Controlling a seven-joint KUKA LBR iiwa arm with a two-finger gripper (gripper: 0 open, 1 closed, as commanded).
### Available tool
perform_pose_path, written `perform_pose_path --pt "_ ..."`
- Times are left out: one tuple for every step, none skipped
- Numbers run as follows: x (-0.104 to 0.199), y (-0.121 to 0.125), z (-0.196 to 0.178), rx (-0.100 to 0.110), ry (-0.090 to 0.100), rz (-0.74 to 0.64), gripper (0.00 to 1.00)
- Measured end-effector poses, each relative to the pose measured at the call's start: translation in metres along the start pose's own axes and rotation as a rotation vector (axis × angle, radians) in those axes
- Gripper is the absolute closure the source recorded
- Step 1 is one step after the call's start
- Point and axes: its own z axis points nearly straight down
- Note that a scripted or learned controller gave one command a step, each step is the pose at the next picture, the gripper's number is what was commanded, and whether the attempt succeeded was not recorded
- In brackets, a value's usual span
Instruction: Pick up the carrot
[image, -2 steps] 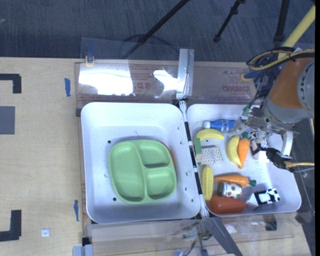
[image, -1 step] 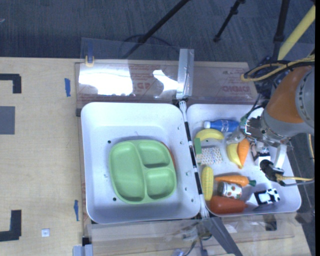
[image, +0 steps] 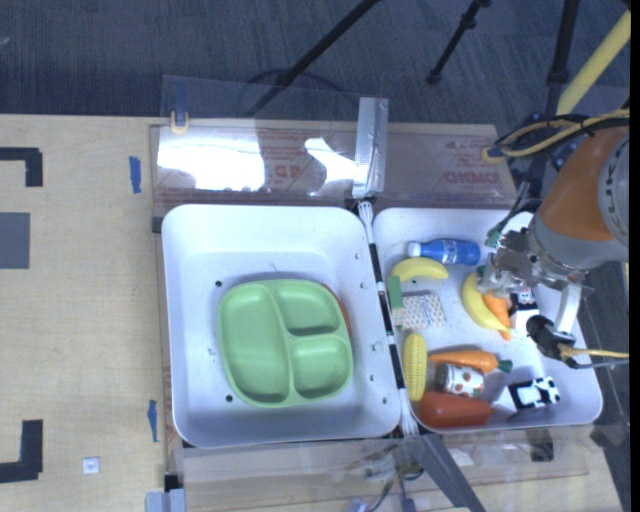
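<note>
I had the gripper (image: 500, 290) at the frame's right, over the right bin (image: 585, 405); I couldn't tell its jaw state. The carrot (image: 497, 308) lay just beneath, touching a banana (image: 480, 303). I judged a straight descent best, avoiding the banana.

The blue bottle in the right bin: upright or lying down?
Lying down. The blue bottle rests on its side near the right bin's far edge, its long axis running across the view, just above a banana.

Two white bins (image: 190, 240), one green tray (image: 287, 341), two bananas (image: 419, 269), two carrots (image: 462, 358)
</note>
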Motion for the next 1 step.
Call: perform_pose_path --pt "0.0244 -0.0488 -0.1076 0.057 -0.004 -0.028 1.00"
